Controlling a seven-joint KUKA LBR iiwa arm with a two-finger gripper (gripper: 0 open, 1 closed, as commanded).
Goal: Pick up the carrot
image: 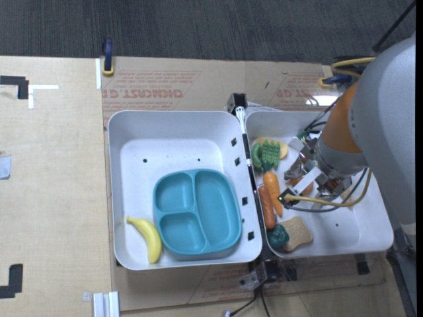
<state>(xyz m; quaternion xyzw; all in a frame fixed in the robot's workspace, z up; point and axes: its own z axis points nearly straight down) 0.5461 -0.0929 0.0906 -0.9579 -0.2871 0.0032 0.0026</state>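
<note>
The orange carrot (271,183) lies along the left wall of the right bin (360,233), pointing toward the front. My gripper (296,177) hangs low just to the right of the carrot, close beside it, under the grey arm with its orange band. Nothing shows in its grasp.
A reddish sausage (265,208) lies against the carrot's left side. A green leafy toy (266,154) sits behind it, and a bread slice (299,232) with a dark green piece (277,237) in front. The left bin (132,137) holds a blue divided plate (197,211) and a banana (149,238).
</note>
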